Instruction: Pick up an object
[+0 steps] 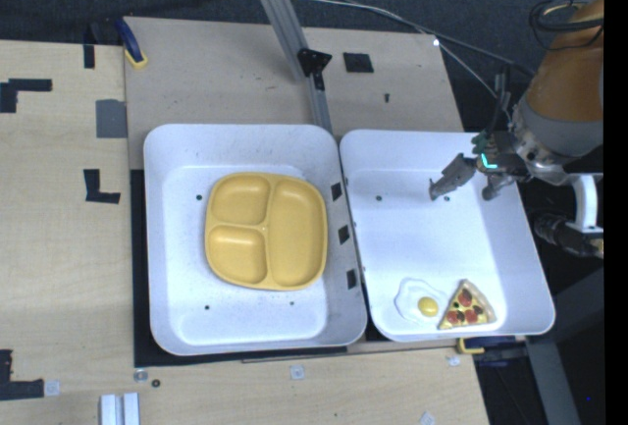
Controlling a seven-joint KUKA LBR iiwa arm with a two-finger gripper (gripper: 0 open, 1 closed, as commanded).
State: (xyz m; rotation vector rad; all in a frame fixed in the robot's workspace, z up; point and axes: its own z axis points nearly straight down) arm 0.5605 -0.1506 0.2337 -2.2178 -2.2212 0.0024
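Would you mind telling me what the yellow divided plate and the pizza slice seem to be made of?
Yellow divided plate: likely moulded plastic, with an even colour and a soft sheen. Pizza slice: seemingly a plastic or rubber toy with flat bright colours; too small to be sure.

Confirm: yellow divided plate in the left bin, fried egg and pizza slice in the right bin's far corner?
Not quite. The camera view shows the fried egg and pizza slice in the right bin's near corner. The yellow divided plate is in the left bin.
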